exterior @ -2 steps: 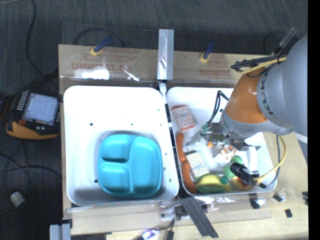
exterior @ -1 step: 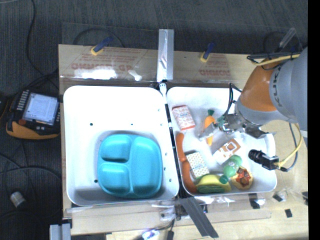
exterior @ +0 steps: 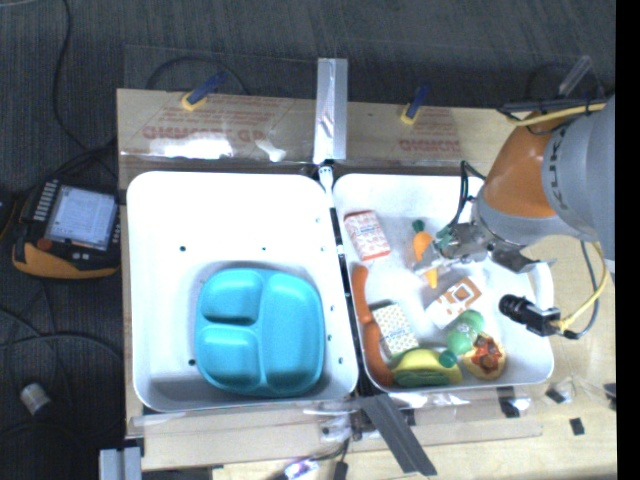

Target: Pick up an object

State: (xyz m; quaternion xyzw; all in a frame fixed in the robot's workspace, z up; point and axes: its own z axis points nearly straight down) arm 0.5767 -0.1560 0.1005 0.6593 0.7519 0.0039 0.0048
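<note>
The left bin point(exterior: 160, 218) holds a blue divided tray point(exterior: 262, 332). The right bin point(exterior: 400, 193) holds small packs and toy food: a red-and-white carton point(exterior: 367, 235), a banana point(exterior: 424, 360), a small carrot point(exterior: 424, 240). The gripper point(exterior: 452, 243) hangs above them. A handheld screen point(exterior: 72, 228) lies on dark carpet point(exterior: 80, 58).

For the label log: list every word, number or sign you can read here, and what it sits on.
Nothing reads clearly.
Cardboard backboard: faint red mirrored print, too blurred to read.
Small red-and-white box: printing too small.
White carton: brown marks, illegible.
Checked packet: pattern, no legible words.
Handheld screen: glowing, unreadable.
</note>
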